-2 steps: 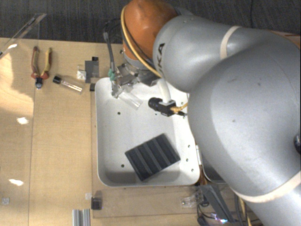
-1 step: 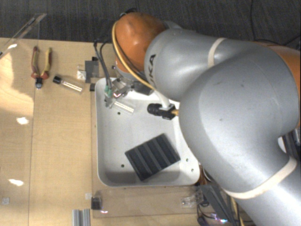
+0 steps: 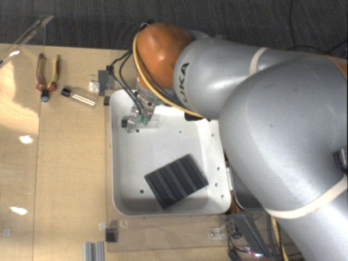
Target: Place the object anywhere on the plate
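Note:
A dark ribbed rectangular plate (image 3: 175, 181) lies tilted in the near half of the left white bin (image 3: 122, 200). Nothing rests on its visible surface. My gripper (image 3: 135, 117) hangs below the orange wrist band (image 3: 160, 53), over the bin's far left corner and well away from the plate. A small grey-and-green part shows at the gripper's tip, and I cannot make out whether it is an object or part of the gripper. The big grey arm hides the bin's far right area.
Red-handled pliers (image 3: 48, 74) and a small clear tube (image 3: 79, 96) lie on the wooden bench left of the bin. A small metal bracket (image 3: 102, 82) sits by the bin's far left corner. The arm covers most of the right bin.

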Motion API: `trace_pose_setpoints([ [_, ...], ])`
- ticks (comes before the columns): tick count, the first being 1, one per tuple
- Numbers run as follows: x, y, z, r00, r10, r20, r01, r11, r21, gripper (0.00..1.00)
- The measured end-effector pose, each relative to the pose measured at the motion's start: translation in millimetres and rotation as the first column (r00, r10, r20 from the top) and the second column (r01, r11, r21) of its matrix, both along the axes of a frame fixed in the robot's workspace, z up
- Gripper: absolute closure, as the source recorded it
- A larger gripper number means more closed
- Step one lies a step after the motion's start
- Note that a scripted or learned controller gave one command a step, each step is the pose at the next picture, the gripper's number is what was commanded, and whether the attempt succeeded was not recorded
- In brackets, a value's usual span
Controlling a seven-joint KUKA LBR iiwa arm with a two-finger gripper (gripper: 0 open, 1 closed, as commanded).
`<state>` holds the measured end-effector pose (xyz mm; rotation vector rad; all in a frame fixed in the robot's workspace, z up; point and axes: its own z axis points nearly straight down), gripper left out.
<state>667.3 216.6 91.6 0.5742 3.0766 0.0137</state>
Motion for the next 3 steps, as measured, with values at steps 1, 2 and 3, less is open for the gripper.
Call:
trace_pose_setpoints([
  [1, -24, 20, 114, 0.929, 0.370, -0.001, -0.370, 0.929, -0.005, 1.00],
  [2, 2, 19, 161, 0.990, 0.140, -0.005, -0.140, 0.990, -0.004, 1.00],
  [3, -12, 19, 69, 0.944, 0.329, -0.006, -0.329, 0.944, -0.005, 1.00],
])
